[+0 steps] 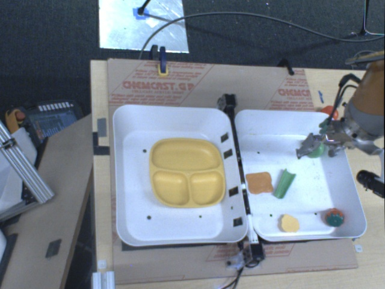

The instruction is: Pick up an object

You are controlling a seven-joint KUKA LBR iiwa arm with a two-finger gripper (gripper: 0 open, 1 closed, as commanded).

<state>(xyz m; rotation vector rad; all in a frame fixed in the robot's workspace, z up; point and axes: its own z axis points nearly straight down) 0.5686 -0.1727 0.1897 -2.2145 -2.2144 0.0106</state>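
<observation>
In the right bin (264, 131) lie an orange flat piece (259, 182), a green block (283, 183), a small yellow piece (289, 223) near the front wall and a round orange and teal object (334, 217) in the front right corner. My gripper (308, 147) reaches in from the right and hangs over the bin's far right part, above and to the right of the green block. A little green shows at its tip; what that is cannot be made out.
The left bin (129, 161) holds a yellow divided plate (185, 171). Black clips (234, 191) run along the seam between the bins. Cables and a foil sheet (143, 15) lie beyond the bench's far edge.
</observation>
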